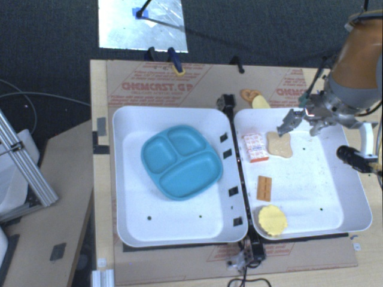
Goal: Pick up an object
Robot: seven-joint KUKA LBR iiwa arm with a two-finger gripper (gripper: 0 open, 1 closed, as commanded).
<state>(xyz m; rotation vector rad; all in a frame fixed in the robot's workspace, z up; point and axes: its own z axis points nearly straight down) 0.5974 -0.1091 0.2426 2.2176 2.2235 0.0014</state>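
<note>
Blue plate [181,170] (divided), left bin [134,220]

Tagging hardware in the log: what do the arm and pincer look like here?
The arm is grey with a broad orange band above the wrist. A dark cable runs down beside it. The pincer is grey metal with two slim fingers, a small red and blue spot near its base.

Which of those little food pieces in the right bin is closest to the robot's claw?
The tan bread-shaped piece, right beneath the gripper. The red-and-white packet, orange cracker and yellow round lie farther off.
</note>
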